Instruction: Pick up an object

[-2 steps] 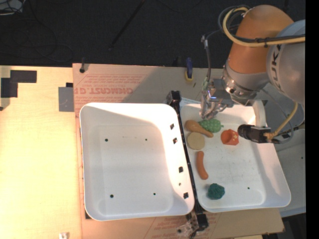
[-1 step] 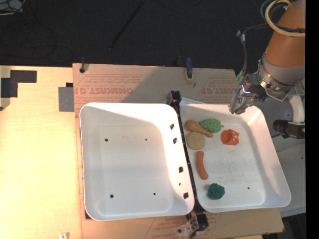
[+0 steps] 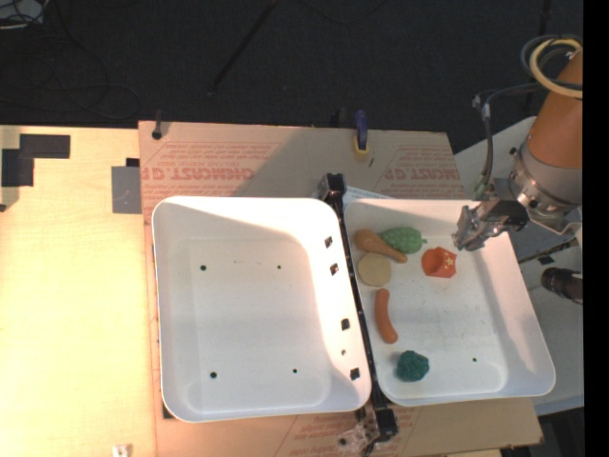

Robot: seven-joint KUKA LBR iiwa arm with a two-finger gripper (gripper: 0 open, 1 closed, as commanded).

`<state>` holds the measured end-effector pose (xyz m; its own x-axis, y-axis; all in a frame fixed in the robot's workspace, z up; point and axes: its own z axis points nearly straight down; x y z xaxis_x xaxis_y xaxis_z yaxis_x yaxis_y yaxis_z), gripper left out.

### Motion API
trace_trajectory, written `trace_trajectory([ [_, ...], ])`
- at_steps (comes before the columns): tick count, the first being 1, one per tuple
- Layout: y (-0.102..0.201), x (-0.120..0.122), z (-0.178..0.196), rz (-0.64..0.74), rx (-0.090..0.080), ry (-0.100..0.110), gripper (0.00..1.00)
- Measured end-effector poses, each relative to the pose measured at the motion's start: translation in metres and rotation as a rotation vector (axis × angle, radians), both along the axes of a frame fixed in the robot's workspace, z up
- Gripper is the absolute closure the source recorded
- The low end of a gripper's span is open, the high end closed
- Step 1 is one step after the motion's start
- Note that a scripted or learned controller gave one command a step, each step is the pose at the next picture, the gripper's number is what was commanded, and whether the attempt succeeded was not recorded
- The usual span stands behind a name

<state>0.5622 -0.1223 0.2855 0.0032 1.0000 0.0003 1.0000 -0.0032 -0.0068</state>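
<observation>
The right bin [image 3: 519, 350] holds several toy foods. A red-orange piece [image 3: 439, 262] lies near its upper middle, with a green leafy piece [image 3: 404, 239] and an orange carrot-like piece [image 3: 379, 246] to its left. Below those sit a tan round piece [image 3: 373, 270], an orange sausage [image 3: 385, 315] and a dark green broccoli-like piece [image 3: 412, 366]. My gripper [image 3: 473, 232] hangs over the bin's upper right part, just up and right of the red-orange piece, apart from it. Nothing shows between its fingers.
The left bin [image 3: 181, 369] lies beside the right one, joined by black clips [image 3: 347, 284] along the shared rim. Both rest on a cardboard sheet [image 3: 238, 165] over a pale wooden bench [image 3: 67, 303]. The arm [image 3: 557, 150] comes in from the right.
</observation>
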Motion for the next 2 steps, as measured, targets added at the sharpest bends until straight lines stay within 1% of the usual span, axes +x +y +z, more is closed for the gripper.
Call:
trace_trajectory([
  [1,0.054,0.055,0.032,0.009,0.0,-0.01,1.0],
  [2,0.045,0.073,0.188,0.005,-0.004,-0.023,1.0],
])
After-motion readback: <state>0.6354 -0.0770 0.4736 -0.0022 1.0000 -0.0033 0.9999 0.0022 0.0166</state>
